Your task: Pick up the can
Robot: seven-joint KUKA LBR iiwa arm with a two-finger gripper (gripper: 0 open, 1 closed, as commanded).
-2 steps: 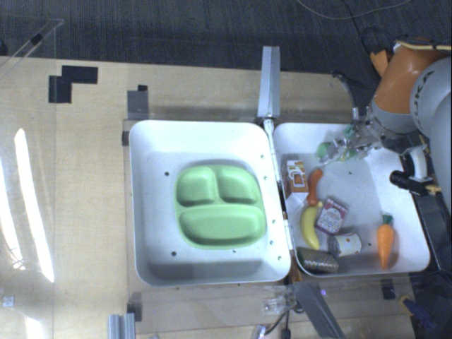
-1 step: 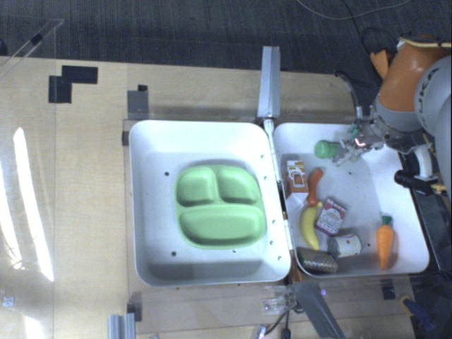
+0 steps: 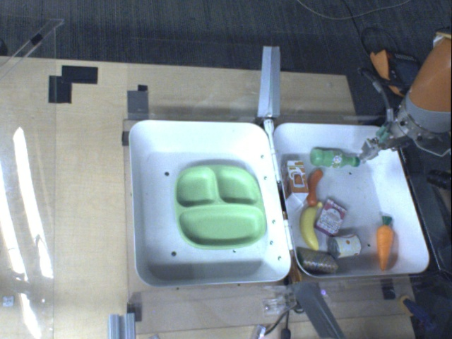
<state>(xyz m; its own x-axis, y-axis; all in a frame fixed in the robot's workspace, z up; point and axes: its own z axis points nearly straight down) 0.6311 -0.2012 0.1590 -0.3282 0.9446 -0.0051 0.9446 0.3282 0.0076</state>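
The can is a dark, metallic cylinder lying on its side at the front left corner of the right bin. My gripper hangs over the back right part of that bin, just right of a green bottle. It is far from the can, with nothing visibly held. The grey arm with its orange band comes in from the upper right.
Around the can lie a banana, a purple packet, a small white-green container and a carrot. A small carton and a red-orange item sit further back. The left bin holds a green divided plate.
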